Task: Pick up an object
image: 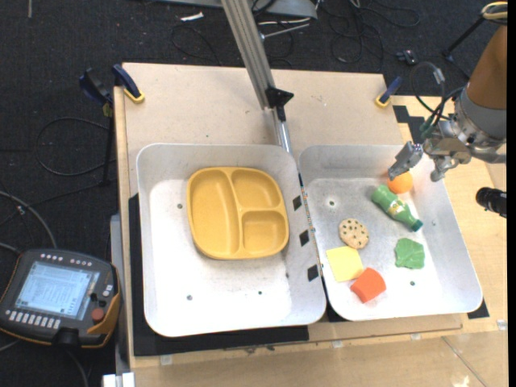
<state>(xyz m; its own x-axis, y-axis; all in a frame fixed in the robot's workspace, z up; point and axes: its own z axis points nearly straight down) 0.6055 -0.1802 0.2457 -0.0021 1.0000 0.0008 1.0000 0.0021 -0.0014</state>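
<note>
The right bin (451, 297) holds a small orange fruit (400, 184), a green bottle (395, 206), a round cookie (353, 233), a yellow cheese block (344, 263), a red-orange block (368, 285) and a green leafy piece (409, 253). My gripper (422, 164) hovers at the bin's far right corner, just above and to the right of the orange fruit. Its two fingers (404, 160) are spread apart with nothing between them.
The left bin (161, 297) carries a yellow divided plate (238, 212). A slanted metal pole (251, 43) rises behind the bins. A teach pendant (56, 295) lies off the bench at the lower left. Clamps sit at the bench's far corners.
</note>
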